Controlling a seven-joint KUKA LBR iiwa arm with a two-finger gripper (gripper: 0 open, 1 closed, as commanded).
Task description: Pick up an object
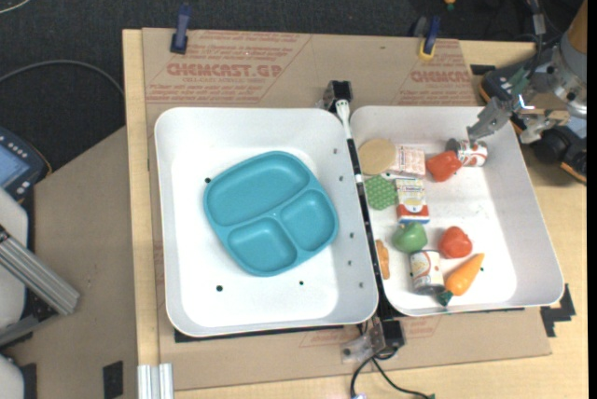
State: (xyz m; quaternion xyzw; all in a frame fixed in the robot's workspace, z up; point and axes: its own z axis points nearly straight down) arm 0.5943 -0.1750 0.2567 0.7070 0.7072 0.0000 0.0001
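Camera view, bins: two shallow white bins (177, 201) side by side on a brown board, left one with a blue plastic plate with three parts (270, 213), right one (527, 201) full of toy food.
Camera view, arm: grey arm reaching in from the right, gripper (478, 138) low over the far right part of the right bin.
Thing to pick: small red and white toy can (472, 155) lying right under the gripper tip, just beside a red toy pepper (442, 166).
Other toys: tan round cookie (377, 156), green round toy (409, 237), red tomato (455, 241), orange carrot (464, 274) nearer in the same bin.
Fingers: too small and dark to tell, open or closed; tip close to the can, touching or not, cannot tell; nothing seen held.
How to do it well: best to come straight down over the can alone, keep clear of the pepper, squeeze the can across its thin side, then lift slowly.
Watch out: can round, likely to roll away if pushed from one side.
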